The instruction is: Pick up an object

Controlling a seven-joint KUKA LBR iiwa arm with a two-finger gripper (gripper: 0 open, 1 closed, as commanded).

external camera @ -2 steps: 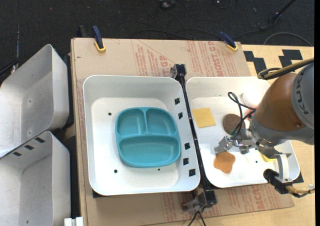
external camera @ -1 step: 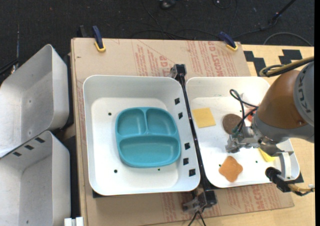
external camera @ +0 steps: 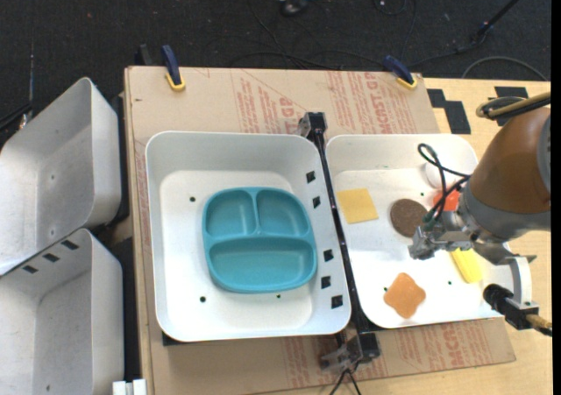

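Observation:
In the right bin lie a flat yellow square slice, a brown round disc, an orange toast-like piece and a yellow block. A small red-orange item peeks out beside the arm's cables. My gripper hangs low over the right bin, just right of the brown disc and left of the yellow block. The grey wrist and orange band above it hide the bin's right side.
The left bin holds a teal divided plate. A black divider with clamps runs between the bins. Two white tubs stand off the bench at the left.

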